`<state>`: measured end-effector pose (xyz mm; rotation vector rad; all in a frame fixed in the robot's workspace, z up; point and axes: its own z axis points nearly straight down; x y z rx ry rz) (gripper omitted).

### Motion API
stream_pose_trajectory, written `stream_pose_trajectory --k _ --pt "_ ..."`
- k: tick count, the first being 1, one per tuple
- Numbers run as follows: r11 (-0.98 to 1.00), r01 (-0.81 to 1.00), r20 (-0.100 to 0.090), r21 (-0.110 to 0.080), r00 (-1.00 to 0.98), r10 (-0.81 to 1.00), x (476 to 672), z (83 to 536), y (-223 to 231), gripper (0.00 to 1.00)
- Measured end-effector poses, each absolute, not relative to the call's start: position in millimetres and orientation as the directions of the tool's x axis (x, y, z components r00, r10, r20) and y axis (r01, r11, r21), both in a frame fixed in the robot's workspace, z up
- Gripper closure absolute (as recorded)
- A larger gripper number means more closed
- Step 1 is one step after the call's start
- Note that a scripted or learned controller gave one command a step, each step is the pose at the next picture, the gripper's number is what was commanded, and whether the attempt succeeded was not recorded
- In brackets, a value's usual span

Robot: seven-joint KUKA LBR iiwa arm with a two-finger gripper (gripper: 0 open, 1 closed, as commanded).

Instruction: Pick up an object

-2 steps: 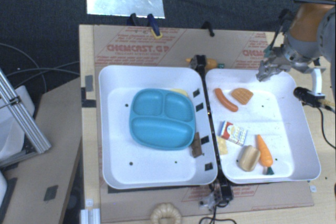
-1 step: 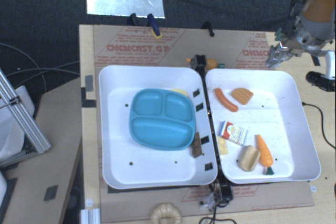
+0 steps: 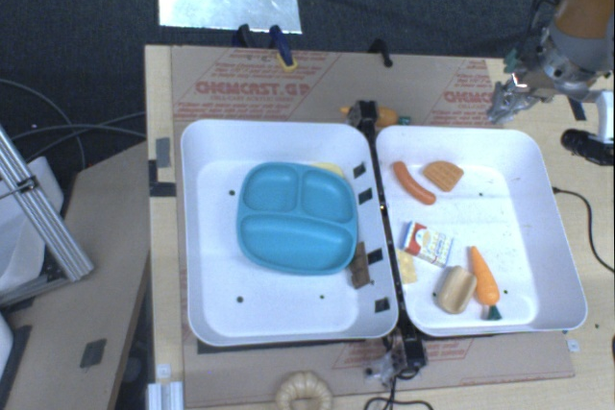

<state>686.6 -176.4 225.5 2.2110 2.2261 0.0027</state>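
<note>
Gripper [image 3: 506, 101] hanging past the right bin's [image 3: 538, 158] far rim — whether its jaws are apart or together cannot be told.

The pickable things are lying in the right bin, well apart from the gripper: a sausage [image 3: 413, 182] beside a tan bread piece [image 3: 444, 175], a small printed box [image 3: 426, 243], a carrot [image 3: 483, 276] touching a beige roll [image 3: 455, 289]. A blue divided plate [image 3: 296, 217] is sitting in the left bin [image 3: 207, 206] — nothing is lying between gripper and objects.
</note>
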Motion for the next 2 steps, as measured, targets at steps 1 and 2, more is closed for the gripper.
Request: stream_pose_trajectory --k 1,2 --pt "0.009 1.000 0.001 0.001 -0.009 1.000 666.8 217 -126 1.00" --pt "0.008 1.000 0.002 0.000 -0.008 1.000 632.2 216 -84 1.00"
